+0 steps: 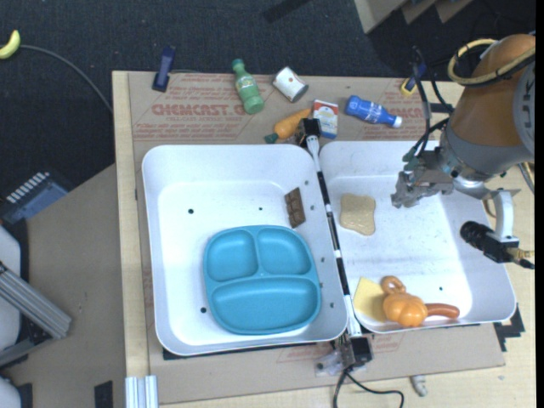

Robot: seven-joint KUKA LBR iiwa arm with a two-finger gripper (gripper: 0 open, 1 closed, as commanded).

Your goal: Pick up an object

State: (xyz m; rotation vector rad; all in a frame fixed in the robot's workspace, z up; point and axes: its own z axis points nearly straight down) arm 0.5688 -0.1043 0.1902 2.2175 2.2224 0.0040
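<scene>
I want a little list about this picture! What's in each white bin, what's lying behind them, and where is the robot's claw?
left bin: blue divided plate; small brown block by the middle wall
right bin: tan slice of bread; yellow wedge; orange duck-like toy; sausage
board behind the bins: green bottle; white can; blue bottle; small carton
gripper: over the right bin, to the right of the bread, nothing seen between its fingers
task: nothing picked up yet

Gripper [406,195] over right bin [476,300], tan slice [358,214] nearby, blue tray [262,279] in left bin [178,228]
</scene>
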